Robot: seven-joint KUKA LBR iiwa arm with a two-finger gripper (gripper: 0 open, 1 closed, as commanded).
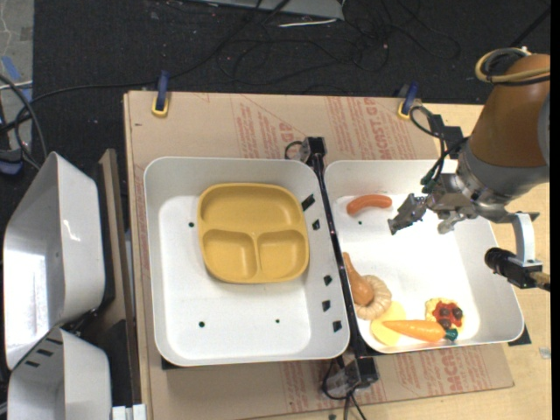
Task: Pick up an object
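We judge the toy sausage [368, 203] light, smooth and slippery — best pinched across its middle. It lies in the right bin [490, 278], near the gripper [409, 213], whose jaws stand apart, holding nothing.

A yellow divided plate [254, 232] lies in the left white bin [171, 322]. Two yellow clamps [160, 105] grip the cardboard-covered worktop [245, 116]; cables [105, 81] trail beyond.

Two bins side by side on the desk [227, 121]

Left bin [166, 261] holds a divided plate [254, 233]; right bin [490, 269] holds sausage [369, 203], chicken drumstick [367, 292], carrot [416, 329].
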